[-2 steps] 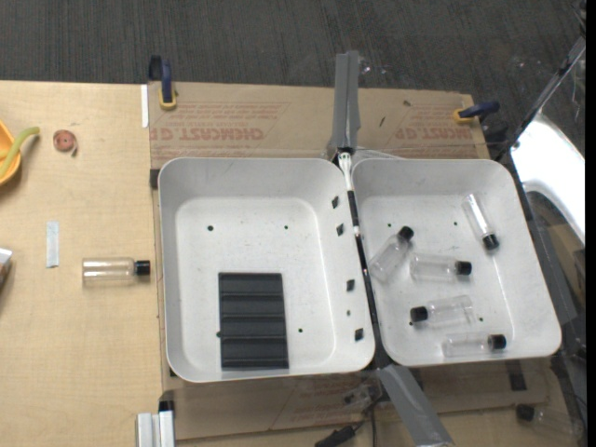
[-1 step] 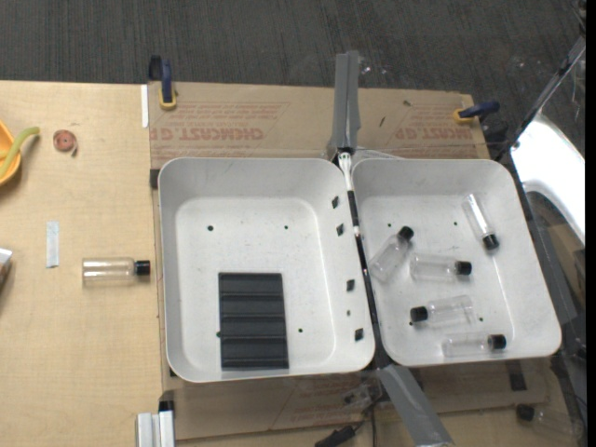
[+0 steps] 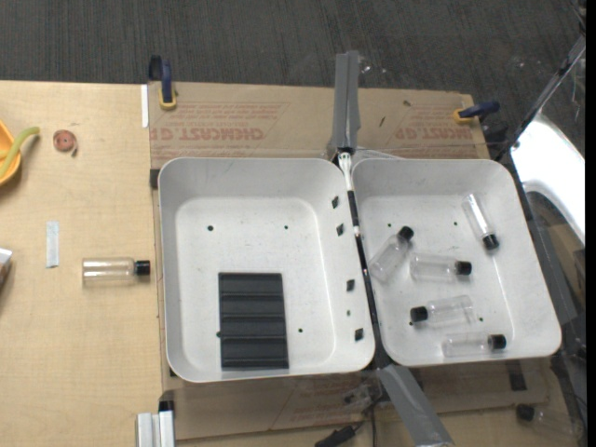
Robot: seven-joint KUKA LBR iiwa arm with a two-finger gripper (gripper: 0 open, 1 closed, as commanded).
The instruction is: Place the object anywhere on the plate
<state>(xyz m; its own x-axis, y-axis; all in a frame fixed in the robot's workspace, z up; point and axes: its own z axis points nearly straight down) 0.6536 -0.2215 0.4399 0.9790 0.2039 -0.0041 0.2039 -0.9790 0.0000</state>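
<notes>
Across a pale wooden bench [image 3: 74, 343], a sheet of brown cardboard [image 3: 242, 124] lay under two shallow white plastic bins with rounded corners. Dark carpet [image 3: 233, 17] lay beyond the bench.

The left bin [image 3: 186, 184] held a black ribbed rectangular plate [image 3: 251, 319] near its front edge. The right bin [image 3: 419, 194] held five clear bottles [image 3: 440, 268] with black caps, all lying on their sides and scattered, none on the plate. A sixth similar spare bottle [image 3: 116, 268] lay on the wood left of the bins. Whether the gripper was open or closed could not be told.
</notes>
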